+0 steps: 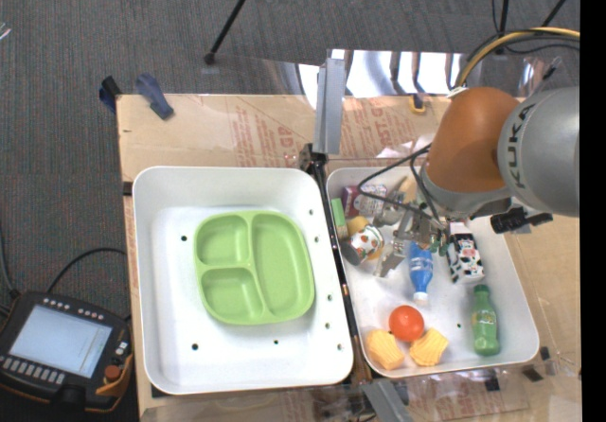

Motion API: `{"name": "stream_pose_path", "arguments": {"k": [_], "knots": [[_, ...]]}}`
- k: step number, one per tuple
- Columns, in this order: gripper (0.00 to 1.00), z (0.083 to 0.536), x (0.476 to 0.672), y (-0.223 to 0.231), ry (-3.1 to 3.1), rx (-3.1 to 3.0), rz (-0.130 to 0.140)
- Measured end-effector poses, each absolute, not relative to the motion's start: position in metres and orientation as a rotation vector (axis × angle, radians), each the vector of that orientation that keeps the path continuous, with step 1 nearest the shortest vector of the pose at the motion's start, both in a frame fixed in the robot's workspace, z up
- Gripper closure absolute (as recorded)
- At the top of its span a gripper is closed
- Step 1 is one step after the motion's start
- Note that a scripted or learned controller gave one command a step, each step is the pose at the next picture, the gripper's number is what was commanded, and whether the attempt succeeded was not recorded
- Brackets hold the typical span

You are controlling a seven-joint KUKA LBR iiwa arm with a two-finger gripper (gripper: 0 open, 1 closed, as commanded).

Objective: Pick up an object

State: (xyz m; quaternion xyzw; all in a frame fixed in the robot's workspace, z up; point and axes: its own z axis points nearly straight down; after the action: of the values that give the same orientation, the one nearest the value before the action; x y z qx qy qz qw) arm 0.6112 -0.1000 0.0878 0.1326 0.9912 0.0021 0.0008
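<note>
My gripper (398, 242) reaches down into the right bin (524, 308), low over a cluster of small items at its upper left. Just left of it lies a round white and red object (365, 242). A blue bottle (419, 271) lies right below the gripper, and a black-and-white cow-patterned carton (464, 257) stands to its right. Toward the front of the bin sit a red-orange tomato (407, 321), two yellow pieces (385, 349) (428, 346) and a green bottle (484, 319). Nothing is visibly held.
The left bin (161, 316) holds a green divided plate (254, 266). A raised rim between the two bins runs just left of the gripper. The arm's orange band (472, 136) and cables hang over the back of the right bin.
</note>
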Motion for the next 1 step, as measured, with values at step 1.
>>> {"name": "stream_pose_path", "arguments": {"k": [1], "knots": [[0.0, 0.0873, 0.5847, -0.1259, 3.123, 0.35, 0.001]]}}
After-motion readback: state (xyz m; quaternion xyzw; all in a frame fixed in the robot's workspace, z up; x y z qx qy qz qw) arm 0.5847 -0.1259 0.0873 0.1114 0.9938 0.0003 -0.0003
